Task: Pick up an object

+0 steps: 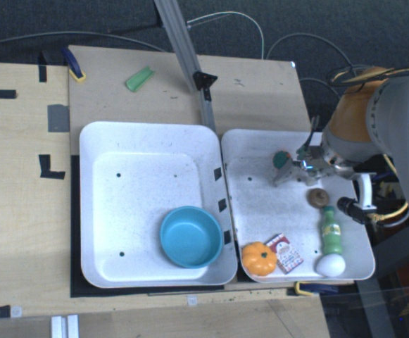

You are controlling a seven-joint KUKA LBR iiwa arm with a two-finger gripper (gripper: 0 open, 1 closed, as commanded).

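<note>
My gripper (296,167) hangs low over the upper part of the right bin (250,210), at the end of the grey arm with the orange band (352,118). A small dark green object (281,160) lies right at the gripper's left side; I cannot tell whether it is gripped or just beside it. A brown round piece (319,198) sits just below and right of the gripper. Along the bin's front lie an orange pumpkin (260,259), a red and white packet (286,252), a green bottle (331,232) and a white egg (330,265).
A blue bowl (190,236) rests in the left bin (120,153) at its front right. A grey pole (183,41) slants across the bench behind the bins. A green block (139,79) lies on the bench at the back left.
</note>
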